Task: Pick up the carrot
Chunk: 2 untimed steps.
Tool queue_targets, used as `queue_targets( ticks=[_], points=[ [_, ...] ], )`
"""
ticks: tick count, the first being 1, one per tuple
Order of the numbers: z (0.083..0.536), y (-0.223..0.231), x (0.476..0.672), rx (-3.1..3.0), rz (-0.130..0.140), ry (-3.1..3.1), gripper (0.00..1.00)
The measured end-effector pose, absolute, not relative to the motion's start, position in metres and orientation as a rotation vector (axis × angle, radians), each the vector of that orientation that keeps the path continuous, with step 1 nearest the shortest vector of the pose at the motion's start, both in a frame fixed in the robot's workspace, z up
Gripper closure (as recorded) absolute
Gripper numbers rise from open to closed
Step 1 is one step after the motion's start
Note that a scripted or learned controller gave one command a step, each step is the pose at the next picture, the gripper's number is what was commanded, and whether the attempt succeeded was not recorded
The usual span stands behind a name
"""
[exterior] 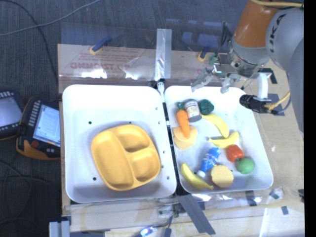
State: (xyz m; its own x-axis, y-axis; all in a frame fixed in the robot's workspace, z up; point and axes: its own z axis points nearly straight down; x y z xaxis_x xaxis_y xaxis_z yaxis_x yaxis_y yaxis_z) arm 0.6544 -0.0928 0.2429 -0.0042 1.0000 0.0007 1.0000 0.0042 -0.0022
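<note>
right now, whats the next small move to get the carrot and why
Probably bring the gripper down and toward the left side of the right bin, over the carrot. It hangs open above the bin's far edge, holding nothing, while the carrot lies beside a small jar.

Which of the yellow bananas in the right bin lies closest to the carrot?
The upper banana, curving just right of the small jar, is closest to the carrot. Another banana lies lower right, and the third rests near the bin's front edge.

Glossy white plastic bins point(79, 132), a matt yellow plastic tray point(126, 155), and a smooth plastic-looking carrot point(183, 123).
</note>
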Motion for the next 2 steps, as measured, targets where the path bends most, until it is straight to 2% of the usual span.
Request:
queue_targets(
  ticks=[1,2],
  points=[
    [0.145,-0.105,0.659,-2.225,0.008,-2.216,0.0],
    [0.183,-0.038,0.586,-2.314,0.003,-2.12,0.0]
  ],
)
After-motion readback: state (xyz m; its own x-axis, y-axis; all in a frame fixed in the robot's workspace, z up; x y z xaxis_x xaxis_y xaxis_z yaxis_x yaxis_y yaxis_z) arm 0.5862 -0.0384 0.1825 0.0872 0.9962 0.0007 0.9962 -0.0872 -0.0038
